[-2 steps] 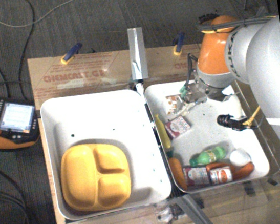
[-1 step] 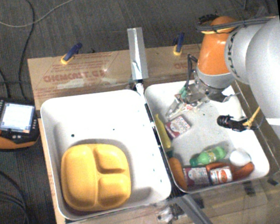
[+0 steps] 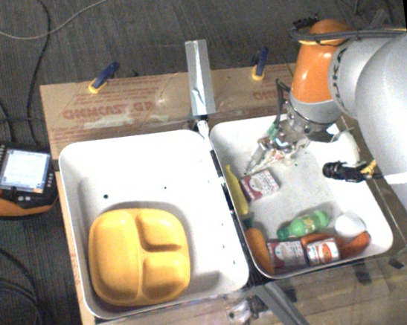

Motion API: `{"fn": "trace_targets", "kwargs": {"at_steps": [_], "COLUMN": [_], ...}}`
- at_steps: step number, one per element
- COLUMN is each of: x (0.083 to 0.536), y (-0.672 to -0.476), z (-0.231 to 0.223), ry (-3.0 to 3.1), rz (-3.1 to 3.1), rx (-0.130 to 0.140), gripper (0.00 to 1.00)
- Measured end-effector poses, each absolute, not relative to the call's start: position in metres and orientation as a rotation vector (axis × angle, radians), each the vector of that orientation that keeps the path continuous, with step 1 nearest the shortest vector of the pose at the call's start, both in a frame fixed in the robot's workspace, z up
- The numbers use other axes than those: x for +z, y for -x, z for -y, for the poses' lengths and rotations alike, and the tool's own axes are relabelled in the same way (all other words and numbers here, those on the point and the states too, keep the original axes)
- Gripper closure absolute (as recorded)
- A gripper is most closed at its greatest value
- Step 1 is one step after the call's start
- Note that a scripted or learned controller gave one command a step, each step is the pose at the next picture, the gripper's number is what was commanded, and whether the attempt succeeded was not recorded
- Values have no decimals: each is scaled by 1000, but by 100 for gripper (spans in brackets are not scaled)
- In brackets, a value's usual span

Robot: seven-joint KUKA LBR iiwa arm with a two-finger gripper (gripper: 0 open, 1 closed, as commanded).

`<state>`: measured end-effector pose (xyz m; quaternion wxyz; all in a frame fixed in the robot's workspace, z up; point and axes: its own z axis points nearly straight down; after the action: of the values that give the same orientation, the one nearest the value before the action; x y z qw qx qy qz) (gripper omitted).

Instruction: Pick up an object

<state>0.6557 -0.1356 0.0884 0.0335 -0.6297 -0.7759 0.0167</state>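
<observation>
— Listing camera view, left bin [image 3: 75, 213]: one yellow divided tray [image 3: 139, 255].
— Right bin [image 3: 351, 146]?
— Small red packet [image 3: 260, 184] near the centre; yellow strip [image 3: 236, 189] along the left wall; green bottle [image 3: 303, 224], red bottle [image 3: 306, 251] and carrot [image 3: 258, 251] at the front.
— Gripper [image 3: 268, 152]?
— Low over the back area, just above the packet; grip state cannot be told.

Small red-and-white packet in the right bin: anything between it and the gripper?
Nothing visible does. The gripper hangs over the upper part of the right white bin, and the small red-and-white packet lies just below it in this view, uncovered. The yellow banana lies to the packet's left along the bin wall, beside it rather than over it.
</observation>
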Motion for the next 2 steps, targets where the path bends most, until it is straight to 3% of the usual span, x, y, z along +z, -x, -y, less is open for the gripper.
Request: {"fn": "trace_targets", "kwargs": {"at_steps": [1,2], "x": [97,95], "y": [-656,-653], "z": [141,141], "ry": [1945,1939], "rz": [2392,2382], "rx": [60,68], "gripper": [100,0]}}
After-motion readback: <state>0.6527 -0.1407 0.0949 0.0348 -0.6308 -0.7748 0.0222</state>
